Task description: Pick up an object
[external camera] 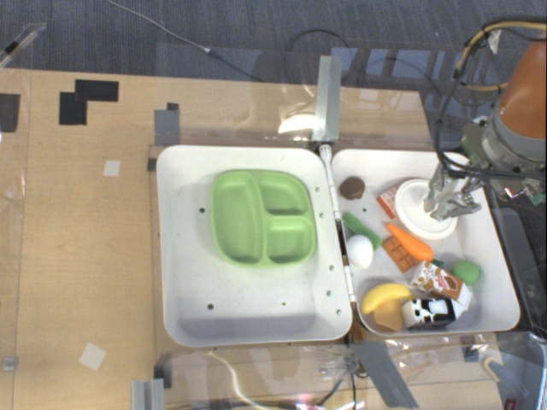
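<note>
My gripper (450,203) hangs over the upper right part of the right bin (504,263), above a round white dish (419,210). Below it in that bin lie an orange carrot (410,241), an orange waffle-like piece (399,254), a white egg (360,251), a green vegetable (359,225), a brown round piece (352,187), a red and white pack (389,202), a yellow banana (385,295), a black and white toy (427,312), a small printed carton (438,279) and a green ball (466,272). Nothing shows between the fingers.
The left bin (179,272) holds a green divided plate (262,217). A metal post (328,96) stands behind the seam of the two bins. Cables (466,67) loop beside the arm at the upper right.
</note>
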You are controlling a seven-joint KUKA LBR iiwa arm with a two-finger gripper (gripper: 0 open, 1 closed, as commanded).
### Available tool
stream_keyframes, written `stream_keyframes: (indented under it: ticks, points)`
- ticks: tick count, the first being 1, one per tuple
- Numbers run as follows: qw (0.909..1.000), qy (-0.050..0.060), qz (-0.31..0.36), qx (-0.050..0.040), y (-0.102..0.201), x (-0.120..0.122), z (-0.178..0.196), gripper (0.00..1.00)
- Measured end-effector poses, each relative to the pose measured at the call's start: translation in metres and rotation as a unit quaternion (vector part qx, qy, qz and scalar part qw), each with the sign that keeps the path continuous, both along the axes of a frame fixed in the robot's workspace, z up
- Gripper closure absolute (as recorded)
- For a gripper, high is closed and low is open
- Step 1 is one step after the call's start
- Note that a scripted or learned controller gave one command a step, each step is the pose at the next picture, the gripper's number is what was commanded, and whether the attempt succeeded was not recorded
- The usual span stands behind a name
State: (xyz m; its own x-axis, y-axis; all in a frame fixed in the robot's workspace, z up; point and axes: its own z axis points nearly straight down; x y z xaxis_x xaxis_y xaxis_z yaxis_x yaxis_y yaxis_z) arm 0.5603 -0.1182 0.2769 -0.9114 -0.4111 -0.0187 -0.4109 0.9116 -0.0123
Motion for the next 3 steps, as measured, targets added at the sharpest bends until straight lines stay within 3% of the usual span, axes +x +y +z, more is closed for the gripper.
stream_keyframes:
  ticks: [1,2,3]
  points:
    - [1.0,0.005,0.0,0.0016,0.001,-0.002,-0.005,0.0]
    - [1.0,0.004,-0.007,0.0015,-0.004,0.01,-0.178,0.0]
    - [0.9998,-0.009,-0.019,0.0007,-0.006,-0.049,-0.183,0.0]
